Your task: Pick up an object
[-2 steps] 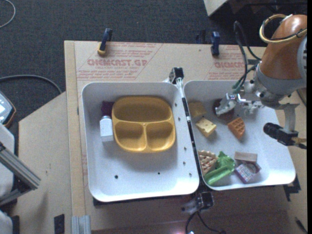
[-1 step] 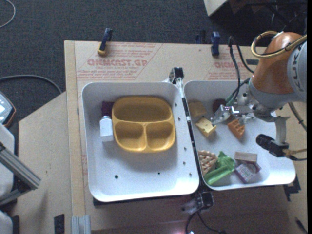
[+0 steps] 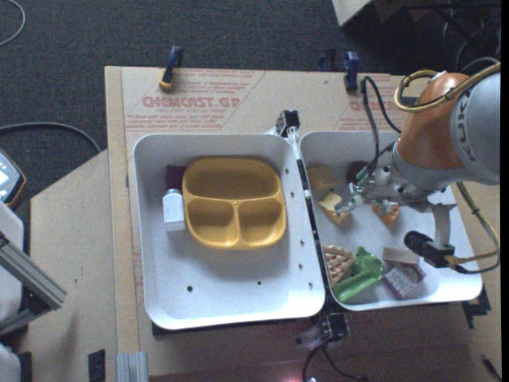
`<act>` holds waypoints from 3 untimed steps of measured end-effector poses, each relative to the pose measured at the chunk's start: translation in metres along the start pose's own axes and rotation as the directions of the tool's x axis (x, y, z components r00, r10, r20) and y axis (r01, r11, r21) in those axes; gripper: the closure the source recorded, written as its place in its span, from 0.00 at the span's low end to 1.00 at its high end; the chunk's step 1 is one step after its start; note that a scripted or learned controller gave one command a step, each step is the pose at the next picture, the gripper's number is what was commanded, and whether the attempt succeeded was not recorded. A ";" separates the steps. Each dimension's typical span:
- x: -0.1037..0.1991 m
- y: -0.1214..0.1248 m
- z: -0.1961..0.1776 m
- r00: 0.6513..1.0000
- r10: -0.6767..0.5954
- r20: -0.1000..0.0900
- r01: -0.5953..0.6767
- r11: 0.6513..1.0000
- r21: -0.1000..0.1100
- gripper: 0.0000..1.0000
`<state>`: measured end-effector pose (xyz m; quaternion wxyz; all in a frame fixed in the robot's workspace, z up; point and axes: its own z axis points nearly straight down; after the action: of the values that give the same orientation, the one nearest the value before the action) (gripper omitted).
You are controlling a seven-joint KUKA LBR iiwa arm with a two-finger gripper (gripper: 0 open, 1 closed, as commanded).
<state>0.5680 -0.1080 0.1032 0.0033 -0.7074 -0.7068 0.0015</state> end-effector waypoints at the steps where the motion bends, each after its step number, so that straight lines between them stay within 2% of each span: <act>1: 0.001 0.004 0.014 1.000 0.000 0.000 0.000 1.000 -0.016 0.00; 2: 0.001 0.006 0.000 1.000 0.000 0.001 0.000 1.000 -0.024 1.00; 3: 0.005 0.012 -0.045 1.000 -0.002 0.004 0.002 1.000 -0.014 1.00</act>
<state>0.5805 -0.1029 0.1478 -0.0030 -0.7066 -0.7077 -0.0017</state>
